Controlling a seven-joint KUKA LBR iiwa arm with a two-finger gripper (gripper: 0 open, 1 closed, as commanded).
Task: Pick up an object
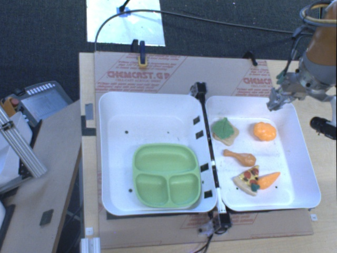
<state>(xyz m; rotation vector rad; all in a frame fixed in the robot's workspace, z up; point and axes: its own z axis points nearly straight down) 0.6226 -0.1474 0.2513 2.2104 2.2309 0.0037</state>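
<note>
Dark carpet surrounds the bench [174, 70] on my feed, and a pale sheet of board printed with red lettering lies under two shallow white bins set side by side. On my screen the left bin [118, 115] carries a light green divided plate [166, 175] — one long compartment at the back, two smaller ones at the front — sitting toward the bin's near right corner. The right bin [295, 157] holds the toy foods I could go for: a cookie with a green leaf top [225, 130] near the divider, an orange round piece [265, 131] to its right, a brown drumstick [240, 156] lying across the middle, and at the near side a pizza slice [247, 180] touching a carrot [268, 179] that points right. All five rest on the bin floor, apart from the arm. My arm comes in from the right, its orange band high near the frame's edge, and the gripper [277, 100] hangs over the far right corner of the right bin, above and behind the orange round piece — nothing sits between its tips, but whether the jaws are spread or closed I cannot tell from this angle. A black cable runs across the carpet behind the bench, and a yellow clamp [142, 61] bites the board's back edge.
</note>
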